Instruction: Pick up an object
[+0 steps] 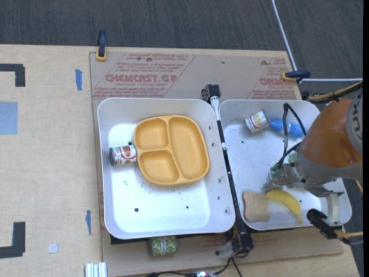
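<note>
Banana is seen just below the end effector in the right bin, touching or nearly so; the end effector's opening cannot be told. Bread slice lies below-left, a small can and blue object well above

Both bins were white, speckled with a few dark dots. The divided plate was a warm yellow-orange. A small can beside it was red with a white label. The banana was yellow, the sponge-like block pale tan. The arm showed orange over grey. The table was light wood, with black and blue tape marks.
</note>
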